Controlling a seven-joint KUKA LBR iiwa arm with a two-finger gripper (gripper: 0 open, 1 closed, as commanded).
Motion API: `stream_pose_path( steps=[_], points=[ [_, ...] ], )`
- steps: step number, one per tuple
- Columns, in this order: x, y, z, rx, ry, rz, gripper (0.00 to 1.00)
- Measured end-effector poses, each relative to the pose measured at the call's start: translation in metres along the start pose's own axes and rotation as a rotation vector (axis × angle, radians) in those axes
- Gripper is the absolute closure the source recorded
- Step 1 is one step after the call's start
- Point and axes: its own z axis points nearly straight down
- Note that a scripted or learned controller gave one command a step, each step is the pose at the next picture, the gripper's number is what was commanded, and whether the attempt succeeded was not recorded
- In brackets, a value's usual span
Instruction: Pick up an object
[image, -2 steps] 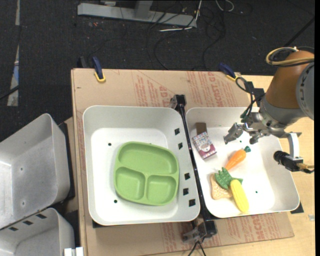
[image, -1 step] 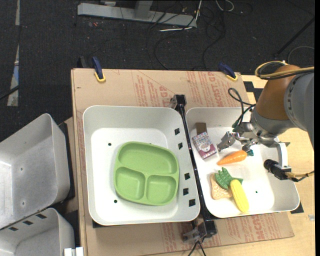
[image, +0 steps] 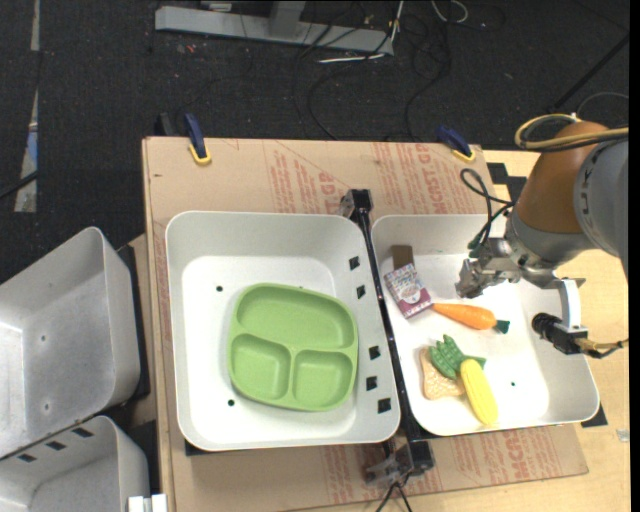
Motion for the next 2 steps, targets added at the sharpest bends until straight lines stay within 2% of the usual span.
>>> stream_pose_path(
  steps=[1,2],
  points=[
    [-0.006,-0.004,-0.06,-0.002,-0.001,0.001,1.0],
    [0.002,0.0,-0.12,-0.003,-0.001,-0.004,1.0]
  ],
)
